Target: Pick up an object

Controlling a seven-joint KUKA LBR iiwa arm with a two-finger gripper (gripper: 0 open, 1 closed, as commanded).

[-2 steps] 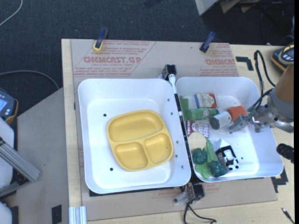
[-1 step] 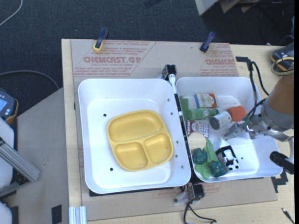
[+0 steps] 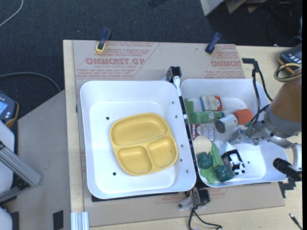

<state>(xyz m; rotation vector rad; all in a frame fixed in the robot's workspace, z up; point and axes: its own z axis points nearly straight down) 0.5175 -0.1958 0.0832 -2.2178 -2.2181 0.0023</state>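
The right bin [image 3: 249, 87] holds several small objects. A white and red carton [image 3: 211, 102] lies at the back, with a green bar [image 3: 205, 116] in front of it. An orange piece [image 3: 243, 115] and a grey cylinder [image 3: 224, 124] sit mid-bin. Green toys [image 3: 214, 166] and a black-and-white piece [image 3: 234, 160] lie at the front. My gripper [image 3: 238, 136] reaches in from the right and hangs low over the middle of this bin, just right of the grey cylinder and above the black-and-white piece. I see nothing held in it.
The left bin [image 3: 96, 128] holds a yellow divided plate [image 3: 143, 142]. The arm's orange band [image 3: 289, 98] and grey wrist [image 3: 280, 123] cover the right bin's right wall. Clamps [image 3: 102, 41] stand at the board's back edge.
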